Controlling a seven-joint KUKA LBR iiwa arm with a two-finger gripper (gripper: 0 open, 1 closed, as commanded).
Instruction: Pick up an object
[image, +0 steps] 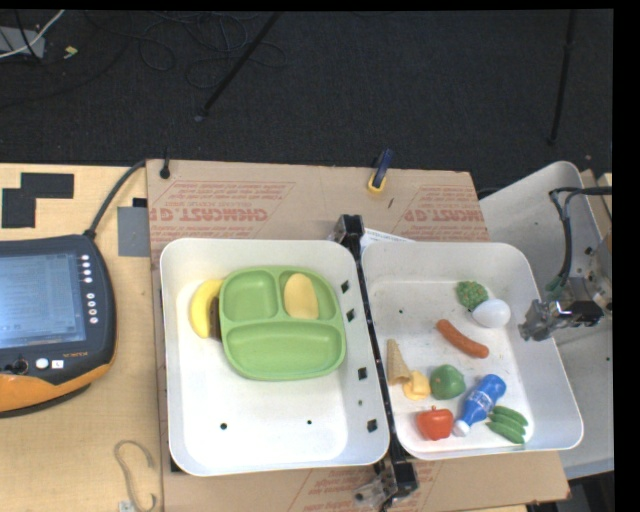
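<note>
**Plastic toy food waits in the right bin, gripper at the rim**

Plastic pieces lie loose in the right bin (540, 300): a sausage (462, 338), white egg (491, 313), broccoli (471, 293), green apple (447, 381), red pepper (434, 423) and blue bottle (479, 402). All look light, rigid and smooth, so likely slippery. The sausage, lying apart from the rest, seems easiest, pinched across its middle. The gripper (540, 322) hangs at the bin's right rim; whether it is open I cannot tell.
</note>
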